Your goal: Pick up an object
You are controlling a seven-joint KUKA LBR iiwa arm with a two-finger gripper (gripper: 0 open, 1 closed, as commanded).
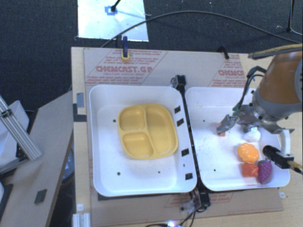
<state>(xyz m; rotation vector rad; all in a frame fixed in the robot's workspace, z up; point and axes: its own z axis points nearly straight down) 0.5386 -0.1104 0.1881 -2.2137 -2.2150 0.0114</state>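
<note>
Gripper [226, 125] low over right bin [208, 171], centre-right of frame; finger state unreadable, small reddish bit at tip unclear. Arm [279, 86] enters from right edge, cropped. Orange object [248, 152] lower right.

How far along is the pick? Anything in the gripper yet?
Done: the gripper is down inside the right bin. In hand: I can't tell whether it holds anything; a small reddish bit shows at its tip. Left: the orange toy, red piece, purple grapes and white piece lie in the bin; the yellow tray sits in the left bin.
</note>
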